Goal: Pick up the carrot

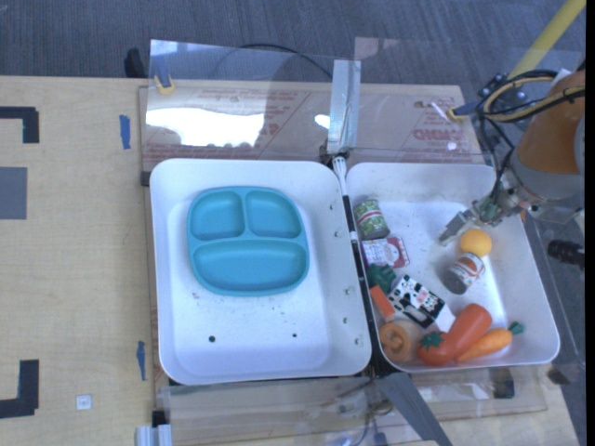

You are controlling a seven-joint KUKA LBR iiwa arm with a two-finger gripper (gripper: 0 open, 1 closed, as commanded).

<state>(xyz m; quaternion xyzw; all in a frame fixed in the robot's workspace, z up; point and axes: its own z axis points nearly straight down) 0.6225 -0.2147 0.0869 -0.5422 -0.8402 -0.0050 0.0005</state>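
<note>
Two carrot-like pieces lie at the front of the right bin [539, 277]. A reddish-orange one [465, 327] has its green top toward the left. A lighter orange carrot [487, 345] lies just in front of it, with a green tip at the right. My gripper [469, 223] hangs over the back right part of that bin. It is just above a yellow lemon [476, 242] and well behind the carrots. It looks open with nothing between its fingers.
The right bin also holds a green can [370, 218], a red-and-white packet [387, 251], a cow-patterned carton [416, 300], a small jar [463, 272] and a brown ring [398, 339]. A blue divided plate [247, 240] sits in the left bin [177, 323].
</note>
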